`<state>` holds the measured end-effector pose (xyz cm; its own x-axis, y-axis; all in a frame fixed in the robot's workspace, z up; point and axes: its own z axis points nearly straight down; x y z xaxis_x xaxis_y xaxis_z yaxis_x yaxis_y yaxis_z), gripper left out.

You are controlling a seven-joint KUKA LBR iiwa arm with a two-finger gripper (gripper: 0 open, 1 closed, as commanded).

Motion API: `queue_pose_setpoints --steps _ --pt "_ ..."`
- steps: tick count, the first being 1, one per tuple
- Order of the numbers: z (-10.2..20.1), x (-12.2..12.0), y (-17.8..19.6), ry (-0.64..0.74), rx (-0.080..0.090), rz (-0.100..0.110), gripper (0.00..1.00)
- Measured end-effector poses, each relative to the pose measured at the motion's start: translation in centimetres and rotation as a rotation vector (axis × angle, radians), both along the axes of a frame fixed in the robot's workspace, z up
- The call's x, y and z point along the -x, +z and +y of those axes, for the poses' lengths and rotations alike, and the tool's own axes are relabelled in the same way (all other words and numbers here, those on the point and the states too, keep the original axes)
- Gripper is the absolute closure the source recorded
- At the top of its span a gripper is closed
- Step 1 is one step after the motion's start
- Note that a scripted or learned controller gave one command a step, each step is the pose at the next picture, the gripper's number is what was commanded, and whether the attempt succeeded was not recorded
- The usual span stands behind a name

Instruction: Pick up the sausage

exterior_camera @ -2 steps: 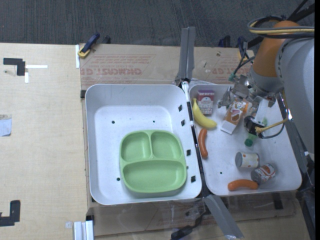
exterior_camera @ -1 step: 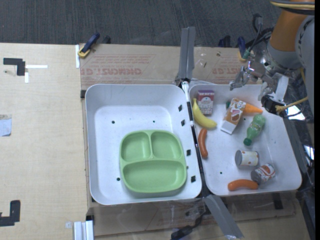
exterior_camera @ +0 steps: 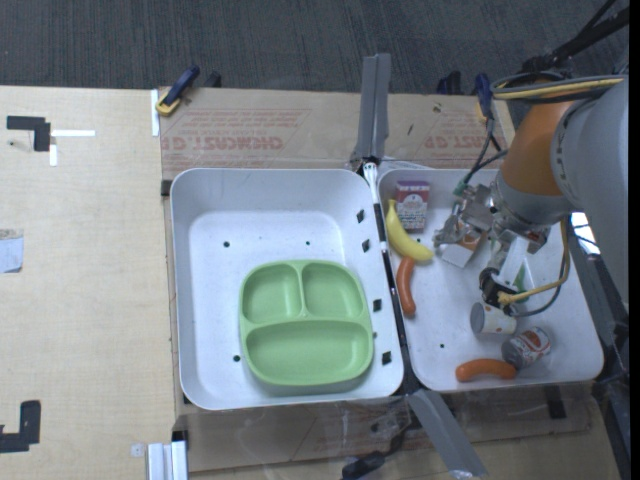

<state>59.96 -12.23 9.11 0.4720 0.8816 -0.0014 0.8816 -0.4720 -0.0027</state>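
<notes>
Camera view: the gripper (exterior_camera: 462, 236) is poised over the right bin (exterior_camera: 440, 353), finger state cannot be told, nothing seen held, while the sausage (exterior_camera: 405, 286) is left below the banana (exterior_camera: 404, 236), probably scattered as one pick target.

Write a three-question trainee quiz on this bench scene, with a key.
1. True or false: the green plate lies in the left bin.
2. Which thing lies directly above the sausage in the view? A) banana B) can C) cup
3. Fill in: the gripper hovers over the ____ bin.

Key: 1 true; 2 A; 3 right.
</notes>
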Motion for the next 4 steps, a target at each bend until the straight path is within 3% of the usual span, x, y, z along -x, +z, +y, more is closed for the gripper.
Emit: queue_pose_setpoints --steps 1,2,3,4 --pt "-5.0 -4.0 0.2 0.173 -0.003 -0.004 0.00" --pt "-4.5 -6.1 0.4 -0.159 -0.007 0.001 0.00" --pt "-3.4 -4.7 20.2 -0.140 0.002 -0.001 0.00" --pt "-3.4 -0.4 1.5 -0.008 -0.001 0.002 0.00"
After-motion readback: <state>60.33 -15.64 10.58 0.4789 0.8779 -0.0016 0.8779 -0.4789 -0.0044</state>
